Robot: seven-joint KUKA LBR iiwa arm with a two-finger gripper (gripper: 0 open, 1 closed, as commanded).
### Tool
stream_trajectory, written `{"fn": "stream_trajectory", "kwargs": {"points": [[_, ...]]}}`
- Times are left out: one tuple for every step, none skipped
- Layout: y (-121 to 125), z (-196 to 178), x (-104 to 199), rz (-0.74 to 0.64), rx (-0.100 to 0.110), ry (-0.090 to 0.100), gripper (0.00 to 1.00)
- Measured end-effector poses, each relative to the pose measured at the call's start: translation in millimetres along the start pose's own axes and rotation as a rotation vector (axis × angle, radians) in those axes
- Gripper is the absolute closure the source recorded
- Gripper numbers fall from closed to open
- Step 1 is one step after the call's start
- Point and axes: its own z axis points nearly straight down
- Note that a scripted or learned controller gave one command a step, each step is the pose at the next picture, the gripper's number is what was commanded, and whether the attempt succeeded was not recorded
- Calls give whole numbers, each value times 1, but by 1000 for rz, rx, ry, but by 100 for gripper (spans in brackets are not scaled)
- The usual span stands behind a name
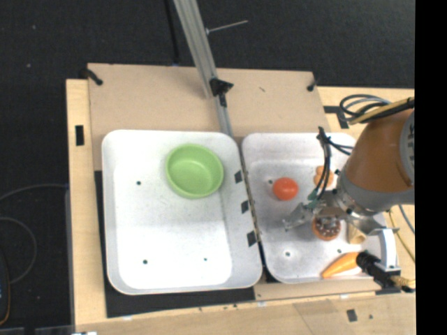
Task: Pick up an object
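Now, going from large to small: the left bin point(126, 257) holds a green bowl point(195, 171); the right bin point(279, 152) holds a red ball point(284, 188), an orange carrot-like piece point(339, 264) and a brown object point(325, 227). The gripper point(307, 215) hovers beside the brown object; I cannot tell its state. It should centre over one object before descending. No readable writing.

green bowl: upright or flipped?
Upright. The green bowl sits in the left bin with its rim up, and its hollow inside faces the camera. Nothing shows inside it.
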Motion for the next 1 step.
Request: {"fn": "stream_trajectory", "kwargs": {"points": [[2, 43, 2, 0, -1, 0, 0]]}}
